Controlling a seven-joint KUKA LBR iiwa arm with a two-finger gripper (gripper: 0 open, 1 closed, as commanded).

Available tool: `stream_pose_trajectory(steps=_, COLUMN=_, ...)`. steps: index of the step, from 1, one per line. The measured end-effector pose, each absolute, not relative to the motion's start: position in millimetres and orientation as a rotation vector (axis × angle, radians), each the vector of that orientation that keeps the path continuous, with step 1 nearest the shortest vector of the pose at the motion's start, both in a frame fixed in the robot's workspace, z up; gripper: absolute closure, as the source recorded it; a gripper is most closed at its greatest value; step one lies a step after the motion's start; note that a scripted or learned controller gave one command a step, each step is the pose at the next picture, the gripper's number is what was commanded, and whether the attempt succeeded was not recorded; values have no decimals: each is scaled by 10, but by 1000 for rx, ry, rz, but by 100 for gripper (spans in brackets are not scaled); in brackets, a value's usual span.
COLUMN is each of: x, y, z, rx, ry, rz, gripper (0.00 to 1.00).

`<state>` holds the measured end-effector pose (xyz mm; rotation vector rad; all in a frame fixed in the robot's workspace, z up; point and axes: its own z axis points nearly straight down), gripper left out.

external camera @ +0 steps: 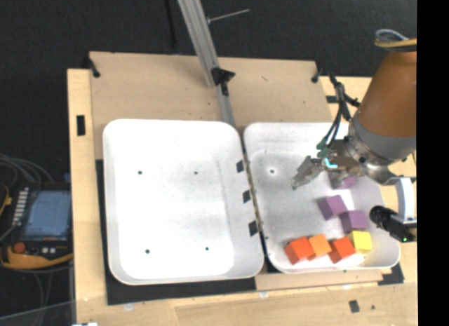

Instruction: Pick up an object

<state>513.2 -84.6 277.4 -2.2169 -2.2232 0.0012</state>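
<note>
The wooden bench [175, 86] spreads across most of the camera view, pale brown against the dark floor. On it sit two shallow white bins side by side. The left bin [175, 198] lies toward nine o'clock of the frame's middle, and the right bin [280, 198] toward three o'clock; their inner rims touch along a line with small black clips.

The arm [393, 100] comes in at the two o'clock side, its orange band broad and rounded, with a grey wrist under it. A slim metal rail [200, 34] slants down from twelve o'clock to the meeting point of the bins' far rims. At nine o'clock, off the bench, a handheld control pendant [42, 219] with a blue screen rests on the floor among cables.

The gripper [306, 174] hangs over the right bin's far half, its grey fingers pointing toward eight o'clock. They look a little parted, and nothing sits between them.

The blocks gather in the right bin's near corner, toward five o'clock from the gripper and apart from it. Two purple blocks [333, 207] lie nearest, one just beyond the other. Along the near rim stand an orange-red block [300, 249], a lighter orange block [320, 245] touching it, a red block [343, 249], and a yellow block [362, 240] at the row's three o'clock end.
</note>
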Motion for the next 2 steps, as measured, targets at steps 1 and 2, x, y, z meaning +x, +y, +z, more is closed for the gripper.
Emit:
stream_pose_trajectory(steps=1, x=5137, y=-853, z=2792, rx=-2224, ry=-2222, rz=-3, gripper=0)
stream_pose_trajectory(steps=2, x=5174, y=-800, z=2191, rx=-2221, ry=-2218, rz=6, gripper=0)
